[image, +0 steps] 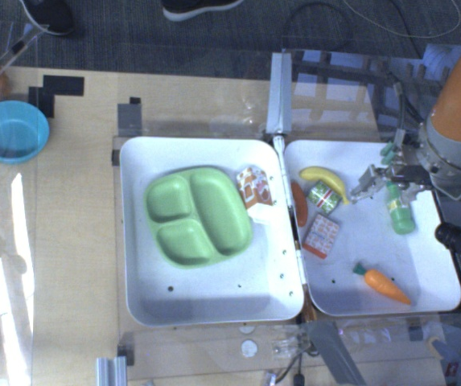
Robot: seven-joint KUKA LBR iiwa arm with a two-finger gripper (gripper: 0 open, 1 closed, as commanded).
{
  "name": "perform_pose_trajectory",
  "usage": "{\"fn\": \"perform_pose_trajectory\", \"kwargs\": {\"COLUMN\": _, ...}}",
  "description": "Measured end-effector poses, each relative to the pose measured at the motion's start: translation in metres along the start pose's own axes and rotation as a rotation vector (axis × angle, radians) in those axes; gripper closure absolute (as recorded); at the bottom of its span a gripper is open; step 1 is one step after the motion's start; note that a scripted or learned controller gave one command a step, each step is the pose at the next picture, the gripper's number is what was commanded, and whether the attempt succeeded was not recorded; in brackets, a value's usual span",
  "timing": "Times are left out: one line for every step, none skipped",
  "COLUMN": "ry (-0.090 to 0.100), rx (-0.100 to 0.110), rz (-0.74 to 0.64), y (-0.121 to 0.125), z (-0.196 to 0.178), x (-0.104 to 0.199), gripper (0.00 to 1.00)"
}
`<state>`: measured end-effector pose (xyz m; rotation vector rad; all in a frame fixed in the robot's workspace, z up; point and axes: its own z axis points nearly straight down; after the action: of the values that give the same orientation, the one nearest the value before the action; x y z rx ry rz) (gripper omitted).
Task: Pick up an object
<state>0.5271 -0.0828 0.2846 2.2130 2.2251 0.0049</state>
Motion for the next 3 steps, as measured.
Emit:
{"fn": "perform_pose_trajectory", "kwargs": {"ry": 0.001, "rx": 0.003, "rz": 0.065, "y": 0.075, "z": 0.146, "x": -0.006, "gripper": 0.0}}
{"fn": "perform_pose_trajectory", "kwargs": {"ry": 0.0, "rx": -0.004, "rz": 0.032, "y": 0.101, "z": 0.197, "x": -0.027, "gripper": 0.0}}
{"fn": "perform_pose_trajectory", "kwargs": {"ry": 0.001, "rx": -0.011, "rz": 0.031, "y": 0.104, "z": 0.184, "x": -0.025, "gripper": 1.0}}
